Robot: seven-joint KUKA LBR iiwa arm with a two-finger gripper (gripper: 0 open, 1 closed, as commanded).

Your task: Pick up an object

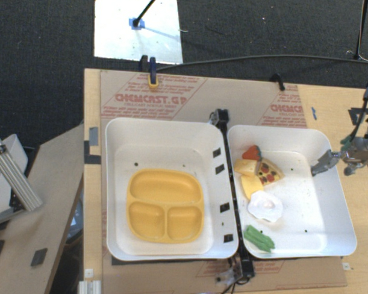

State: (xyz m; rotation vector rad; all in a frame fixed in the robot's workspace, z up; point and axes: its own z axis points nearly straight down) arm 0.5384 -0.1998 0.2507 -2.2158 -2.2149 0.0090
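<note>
Nearest the camera, in the right bin (336,197), a green pea pod (259,237) lies by the near wall, close to the divide between the two bins. Just beyond it sits a white fried egg (265,206), and touching the egg's far left side is a pale yellow wedge of cheese (249,186). In the left bin (120,171), level with these, a yellow divided tray (166,204) lies flat in the middle of the floor.

Farther back in the right bin, a pizza slice (268,171) with red dots lies against the cheese, with another yellow piece (244,168) at its left and a red strawberry (251,153) just beyond. All this toy food is bunched along the left side of the right bin.

The gripper (321,164) reaches in over the right bin's right rim, tilted down toward the floor, well apart from the food and with nothing in it; whether it is wide or narrow I cannot tell.

Beyond the bins, a blue and yellow clamp (151,72) grips the far edge of the printed board (173,98), and a white sheet (115,32) lies on the dark floor behind
</note>
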